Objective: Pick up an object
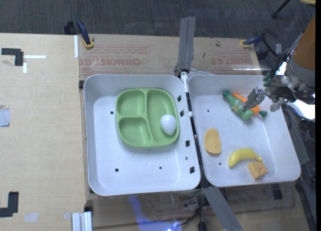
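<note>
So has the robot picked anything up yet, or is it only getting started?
Nothing looks lifted yet. The gripper is low in the right bin, right at the green bottle and the orange piece beside it, but whether it grips either is unclear. The banana lies untouched. Grasping and lifting remain.

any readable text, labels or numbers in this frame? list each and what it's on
Red print on the cardboard sheet behind the bins, left part: large letters, upside down from this camera and too blurred to read with confidence.
Red print on the same cardboard, right part behind the right bin: also upside down and blurred, unreadable.
No readable text on the green plate, the green bottle, the banana or the gripper.
</note>
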Controlling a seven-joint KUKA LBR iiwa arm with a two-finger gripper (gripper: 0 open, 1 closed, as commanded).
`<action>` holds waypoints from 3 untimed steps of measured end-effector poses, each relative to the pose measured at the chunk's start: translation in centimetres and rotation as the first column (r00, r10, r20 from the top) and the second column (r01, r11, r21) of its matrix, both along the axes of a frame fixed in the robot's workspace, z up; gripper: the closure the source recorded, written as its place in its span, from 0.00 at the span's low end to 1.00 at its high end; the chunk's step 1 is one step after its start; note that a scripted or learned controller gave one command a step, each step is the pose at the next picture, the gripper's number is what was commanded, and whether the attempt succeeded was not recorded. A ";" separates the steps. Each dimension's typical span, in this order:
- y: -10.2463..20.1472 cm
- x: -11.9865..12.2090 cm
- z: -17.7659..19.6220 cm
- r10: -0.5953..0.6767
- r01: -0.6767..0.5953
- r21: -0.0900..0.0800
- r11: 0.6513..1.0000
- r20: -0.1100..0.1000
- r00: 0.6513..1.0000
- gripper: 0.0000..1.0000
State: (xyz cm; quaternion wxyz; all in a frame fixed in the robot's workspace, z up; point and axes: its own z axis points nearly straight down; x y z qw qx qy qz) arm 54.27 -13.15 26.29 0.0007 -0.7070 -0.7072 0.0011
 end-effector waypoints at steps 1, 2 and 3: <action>-3.3 11.6 -15.0 0.005 -0.005 -0.001 1.000 0.001 1.000 0.00; -3.3 11.7 -13.9 0.006 -0.006 -0.003 1.000 0.004 1.000 1.00; -3.3 11.7 -13.9 0.006 -0.006 -0.003 1.000 0.004 1.000 0.00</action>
